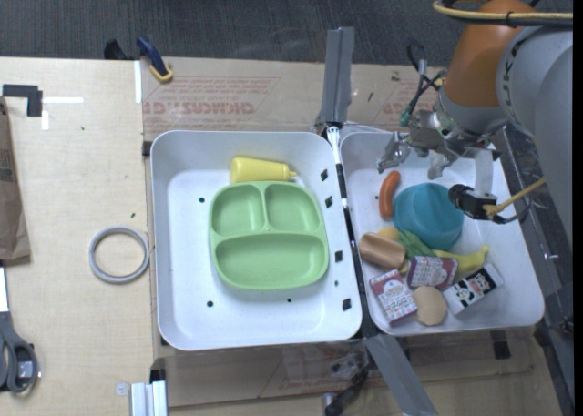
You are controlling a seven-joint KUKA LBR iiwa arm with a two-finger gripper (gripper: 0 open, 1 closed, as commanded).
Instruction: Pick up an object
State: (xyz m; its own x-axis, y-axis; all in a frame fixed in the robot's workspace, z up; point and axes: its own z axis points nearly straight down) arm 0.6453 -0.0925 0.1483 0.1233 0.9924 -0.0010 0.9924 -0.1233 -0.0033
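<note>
Saw, at the near end of the right bin (533, 309), a red-and-white carton (393, 299), a round beige piece (431, 306) touching it, and a black-and-white carton (472, 289) beside that. Noted just behind them a maroon packet (430, 270), a yellow banana (471, 259), a brown bun (383, 248) and some green leaf (414, 243), all crowded together. Found farther back a teal bowl (428, 212), with an orange-red sausage (389, 194) just to its left, lying along the bin's depth. Found the hand (417, 161) at the bin's far end, above and just beyond the bowl and the sausage, its two fingers (394, 157) spread apart with nothing between them but white bin floor. Placed the sausage's far tip just below the left finger, apart from it, as far as could be told. Saw in the left bin (173, 314) a green divided plate (269, 234) and, behind it, a yellow bottle (260, 169) on its side. Noted on the tabletop (73, 168), left of the bins, a grey ring (118, 253).
</note>
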